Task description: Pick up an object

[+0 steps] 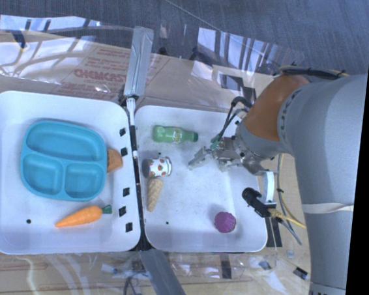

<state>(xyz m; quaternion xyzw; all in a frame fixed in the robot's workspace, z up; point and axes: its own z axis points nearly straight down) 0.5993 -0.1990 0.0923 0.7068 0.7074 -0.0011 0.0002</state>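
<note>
Hovering my pincer (pixel 198 159) spread open and holding nothing over the right bin (pixel 181 238), near the green bottle (pixel 174 134); I judge the pick not yet made.

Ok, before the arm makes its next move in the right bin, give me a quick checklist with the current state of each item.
1. Gripper over the right bin: ok.
2. Object between the fingers: not ok, nothing seen there.
3. Green bottle nearest, lying flat up-left of the gripper: ok.
4. Ice cream cone and spotted cup lie close together near the divider, hard to separate: not ok.
5. Purple ball stands apart from other items: ok.
6. Finger opening: cannot tell.
</note>
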